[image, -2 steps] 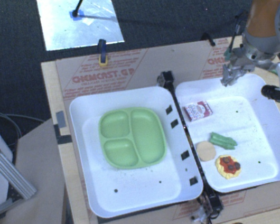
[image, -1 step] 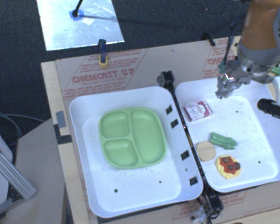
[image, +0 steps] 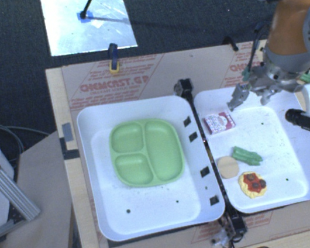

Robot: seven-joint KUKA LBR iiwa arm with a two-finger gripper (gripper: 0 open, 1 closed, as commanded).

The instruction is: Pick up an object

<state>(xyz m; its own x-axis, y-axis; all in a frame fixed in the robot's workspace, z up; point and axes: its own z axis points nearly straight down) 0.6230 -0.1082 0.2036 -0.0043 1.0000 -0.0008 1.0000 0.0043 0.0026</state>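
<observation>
Two fingers on the end effector are spread apart, nothing between them, hovering over the back edge of the right bin. One fingertip points down-left, just above and right of a small red-and-white packet lying flat near the bin's back-left corner; can't tell if it touches the bin floor. Grey arm w/ orange band comes in from the right, wrist bent down over the bin rim.

Further fwd in the same bin: green pod-like toy lying at a slant, approx mid-bin. Just beside it on the left, a round tan disc, flat. Near the front, a yellow piece w/ red spots, looks like a toy pizza slice, close to the disc but apart from it.

Left bin holds a pale green divided plate, three sections, sitting about centre. Black clips run down the seam between the bins. Both bins rest on a brown board on the surface. A shiny sheet lies beyond the surface, top left.
</observation>
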